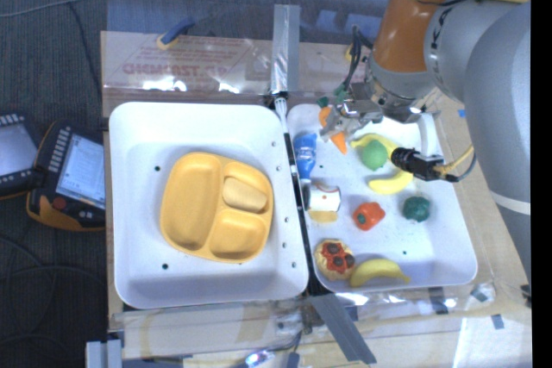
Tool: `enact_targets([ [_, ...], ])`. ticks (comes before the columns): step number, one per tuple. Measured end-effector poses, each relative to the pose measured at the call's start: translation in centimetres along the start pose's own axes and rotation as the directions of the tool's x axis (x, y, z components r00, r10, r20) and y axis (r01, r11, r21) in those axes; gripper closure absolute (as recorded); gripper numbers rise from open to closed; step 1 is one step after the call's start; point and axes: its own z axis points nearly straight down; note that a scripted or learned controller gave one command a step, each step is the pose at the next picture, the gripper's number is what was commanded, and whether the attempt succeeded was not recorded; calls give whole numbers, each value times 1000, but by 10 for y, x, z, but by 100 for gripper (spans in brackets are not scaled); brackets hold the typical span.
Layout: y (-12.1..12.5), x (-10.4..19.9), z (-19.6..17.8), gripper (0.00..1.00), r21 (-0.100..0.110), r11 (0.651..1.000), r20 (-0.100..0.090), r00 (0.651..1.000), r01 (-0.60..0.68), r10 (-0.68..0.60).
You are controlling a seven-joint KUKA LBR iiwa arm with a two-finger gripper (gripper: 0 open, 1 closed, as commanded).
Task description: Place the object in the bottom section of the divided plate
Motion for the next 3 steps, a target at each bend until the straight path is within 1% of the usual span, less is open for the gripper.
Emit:
enact_targets([
  [1,-23,63,0,100,-1,1000,-5,1000,-4,4],
  [2,-110,141,1,100,6,941,-7,941,-337,337],
  [3,-110,141,1,0,6,941,-7,941,-337,337],
])
